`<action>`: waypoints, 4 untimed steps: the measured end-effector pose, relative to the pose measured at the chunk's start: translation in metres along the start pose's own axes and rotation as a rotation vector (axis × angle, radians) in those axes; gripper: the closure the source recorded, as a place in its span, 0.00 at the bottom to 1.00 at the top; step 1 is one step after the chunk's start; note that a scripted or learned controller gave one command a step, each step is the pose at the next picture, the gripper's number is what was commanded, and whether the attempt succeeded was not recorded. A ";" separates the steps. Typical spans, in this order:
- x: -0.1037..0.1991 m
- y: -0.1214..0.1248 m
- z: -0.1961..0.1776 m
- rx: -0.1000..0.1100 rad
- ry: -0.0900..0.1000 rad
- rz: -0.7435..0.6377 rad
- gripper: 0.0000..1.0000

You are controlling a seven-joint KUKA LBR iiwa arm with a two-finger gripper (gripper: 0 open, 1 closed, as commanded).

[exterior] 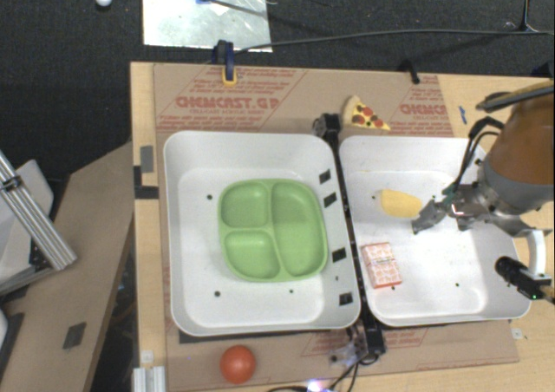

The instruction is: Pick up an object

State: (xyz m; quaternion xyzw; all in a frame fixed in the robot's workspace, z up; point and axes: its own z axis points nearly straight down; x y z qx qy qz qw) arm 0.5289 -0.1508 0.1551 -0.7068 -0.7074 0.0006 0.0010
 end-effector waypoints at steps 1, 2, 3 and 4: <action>0.005 -0.001 0.043 -0.001 0.000 0.000 0.00; 0.005 -0.001 0.072 -0.002 0.000 0.000 0.00; 0.005 0.001 0.060 -0.006 -0.001 -0.001 1.00; 0.000 -0.007 0.006 -0.007 -0.002 0.001 1.00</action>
